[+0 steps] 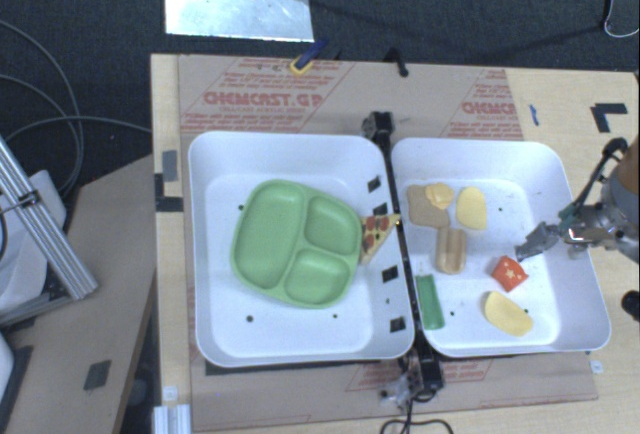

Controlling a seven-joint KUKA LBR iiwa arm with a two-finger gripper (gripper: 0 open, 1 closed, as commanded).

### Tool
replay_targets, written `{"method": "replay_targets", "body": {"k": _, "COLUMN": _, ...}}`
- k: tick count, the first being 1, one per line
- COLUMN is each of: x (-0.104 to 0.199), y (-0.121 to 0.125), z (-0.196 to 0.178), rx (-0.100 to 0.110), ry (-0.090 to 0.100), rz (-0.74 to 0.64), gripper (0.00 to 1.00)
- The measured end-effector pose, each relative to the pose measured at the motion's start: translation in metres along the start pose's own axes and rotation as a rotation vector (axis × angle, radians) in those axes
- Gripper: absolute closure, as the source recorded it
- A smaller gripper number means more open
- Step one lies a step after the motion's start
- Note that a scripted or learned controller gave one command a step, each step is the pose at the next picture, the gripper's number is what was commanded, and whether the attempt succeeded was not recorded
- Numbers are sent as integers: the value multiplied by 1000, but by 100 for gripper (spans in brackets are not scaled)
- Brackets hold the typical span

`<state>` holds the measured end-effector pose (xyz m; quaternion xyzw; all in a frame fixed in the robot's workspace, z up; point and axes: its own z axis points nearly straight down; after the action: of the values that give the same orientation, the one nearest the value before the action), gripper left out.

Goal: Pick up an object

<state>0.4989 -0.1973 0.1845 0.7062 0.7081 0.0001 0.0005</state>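
Across the table's right white bin [570,172], the small red block [509,272] lies just left of the jaws [532,244], whose state I cannot tell

1 fixed camera, high above the bench, looking down at a slant.

It faces the bench [330,87] from the near, bottom side of the frame, so the far edge and dark floor beyond lie at the top. It stands well back: both bins fit whole, the left bin [215,172] and the right bin [545,167] side by side across the middle, with bench margin around them. The arm [610,222] enters at the right edge. A second table corner shows lower left.
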Motion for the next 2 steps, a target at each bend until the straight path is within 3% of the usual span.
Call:
{"method": "replay_targets", "body": {"k": 1, "x": 7, "y": 76, "z": 104, "rx": -4, "ry": -1, "rz": -6, "gripper": 0}}
{"method": "replay_targets", "body": {"k": 2, "x": 13, "y": 145, "z": 98, "rx": -9, "ry": -2, "rz": -5, "gripper": 0}}
